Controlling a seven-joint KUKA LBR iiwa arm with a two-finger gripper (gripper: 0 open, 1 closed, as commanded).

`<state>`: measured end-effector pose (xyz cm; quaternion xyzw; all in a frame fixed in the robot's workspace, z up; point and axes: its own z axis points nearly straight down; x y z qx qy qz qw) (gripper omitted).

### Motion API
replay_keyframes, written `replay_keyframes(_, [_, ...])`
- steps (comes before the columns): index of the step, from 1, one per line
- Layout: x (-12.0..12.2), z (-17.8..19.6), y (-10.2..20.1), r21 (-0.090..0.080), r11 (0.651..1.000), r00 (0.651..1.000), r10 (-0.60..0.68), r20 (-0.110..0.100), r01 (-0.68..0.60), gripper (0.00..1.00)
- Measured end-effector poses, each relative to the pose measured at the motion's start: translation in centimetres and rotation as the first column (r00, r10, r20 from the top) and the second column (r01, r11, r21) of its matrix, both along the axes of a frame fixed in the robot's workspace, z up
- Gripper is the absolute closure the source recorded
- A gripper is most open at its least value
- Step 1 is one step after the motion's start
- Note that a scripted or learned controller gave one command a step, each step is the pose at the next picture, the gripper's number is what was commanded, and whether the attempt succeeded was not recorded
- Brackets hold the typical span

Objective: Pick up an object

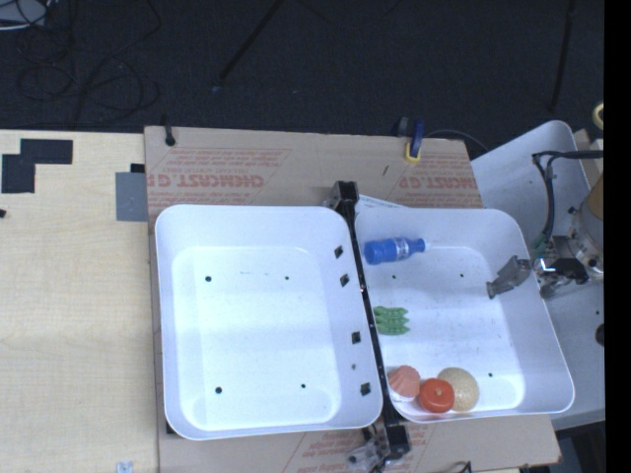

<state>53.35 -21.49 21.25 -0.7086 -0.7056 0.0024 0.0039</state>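
Note:
The right bin (532,254) holds a blue bottle (393,250) lying on its side near the far left wall. A small green ridged piece (390,320) lies by the divider. At the near edge sit a pink round piece (404,380), a red round piece (436,395) and a tan round piece (459,387), close together. My gripper (527,276) hangs at the bin's right side, just inside the rim and well apart from every object. Nothing shows in its grasp.
The left bin (168,264) stands beside the right one, with a black clip strip (357,294) along their shared edge. Both rest on brown cardboard (246,170). Cables and the arm's wrist (572,249) crowd the far right.

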Motion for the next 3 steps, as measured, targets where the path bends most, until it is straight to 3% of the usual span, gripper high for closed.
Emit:
replay_keyframes(1, [-6.0,3.2,0.2,0.0,1.0,1.0,0.002,0.005,-0.002,0.0])
replay_keyframes(2, [-5.8,4.0,0.1,0.0,1.0,1.0,0.002,0.005,-0.002,1.0])
replay_keyframes(3, [-3.8,13.3,0.1,-0.005,1.0,1.0,0.007,0.016,-0.006,1.0])
